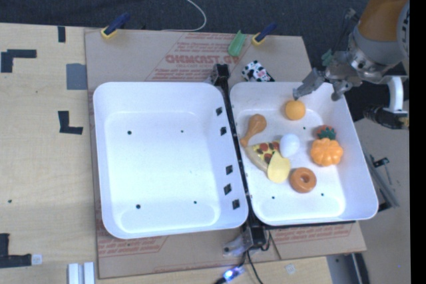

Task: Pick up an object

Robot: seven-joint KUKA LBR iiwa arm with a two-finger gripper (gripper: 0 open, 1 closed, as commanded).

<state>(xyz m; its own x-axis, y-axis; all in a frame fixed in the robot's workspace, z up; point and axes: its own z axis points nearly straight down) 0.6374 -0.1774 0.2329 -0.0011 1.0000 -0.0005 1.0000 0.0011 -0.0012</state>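
The tool [323,85] hangs above the far edge of the right bin [356,163] with its two fingers spread wide open, and nothing sits between them. An orange ball [295,110] lies in that bin just beside the left fingertip, near but apart from it. Further into the bin lie a drumstick [253,127], a pizza slice [269,156], a white egg [289,143], a small pumpkin [326,151] and a doughnut [303,179].
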